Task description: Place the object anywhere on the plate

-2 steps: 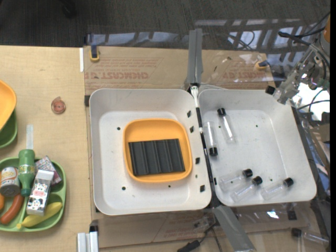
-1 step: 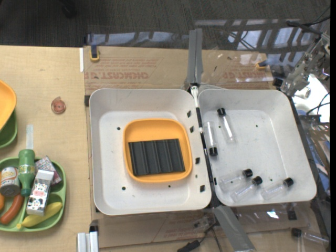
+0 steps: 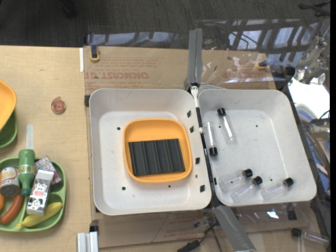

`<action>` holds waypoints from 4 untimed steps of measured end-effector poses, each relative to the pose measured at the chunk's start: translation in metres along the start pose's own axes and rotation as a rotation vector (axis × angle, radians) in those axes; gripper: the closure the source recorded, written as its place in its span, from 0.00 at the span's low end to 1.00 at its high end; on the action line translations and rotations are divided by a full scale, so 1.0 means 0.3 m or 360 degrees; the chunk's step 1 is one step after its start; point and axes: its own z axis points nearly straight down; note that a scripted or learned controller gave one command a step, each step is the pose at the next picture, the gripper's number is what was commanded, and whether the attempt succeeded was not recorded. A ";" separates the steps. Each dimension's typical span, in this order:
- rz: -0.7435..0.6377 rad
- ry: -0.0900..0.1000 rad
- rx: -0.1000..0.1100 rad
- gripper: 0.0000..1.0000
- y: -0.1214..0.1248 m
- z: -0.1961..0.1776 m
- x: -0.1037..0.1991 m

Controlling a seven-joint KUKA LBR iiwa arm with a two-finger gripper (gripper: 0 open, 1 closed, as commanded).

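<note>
Jaw state is something you cannot tell from this view, so treat it as unknown. What you can read clearly is the layout: the left bin (image 3: 105, 140) holds an orange plate (image 3: 157, 126) with rounded corners, sitting roughly in the middle of the bin floor. A dark ribbed block (image 3: 157, 157) lies flat on that plate, inside its rim on all sides, with its ridges running away from you and its long side across the plate. Look to the right bin (image 3: 268, 140) and you will find five clear vials with black caps. One vial (image 3: 226, 125) lies near the bin's upper left. A second vial (image 3: 210, 139) lies just beside the divider between the bins. Three more sit along the near edge: a third vial (image 3: 237, 179), a fourth vial (image 3: 248, 187) close against it, and a fifth vial (image 3: 276, 188) a little apart toward the right corner. Both bins rest on a sheet of cardboard (image 3: 136, 72). Off to your left on the wooden table (image 3: 47, 140) you can see a green tray (image 3: 55, 211) of toy food, a green bottle (image 3: 26, 168) standing in it, part of an orange bowl (image 3: 5, 106) at the edge, and a small pink piece (image 3: 58, 105) lying alone.
</note>
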 end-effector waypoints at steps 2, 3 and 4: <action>-0.0362 -0.0001 -0.0001 1.00 -0.004 0.299 0.028; -0.0627 -0.0002 -0.0002 1.00 0.007 0.140 -0.026; -0.1005 -0.0002 -0.0002 1.00 0.006 -0.200 -0.028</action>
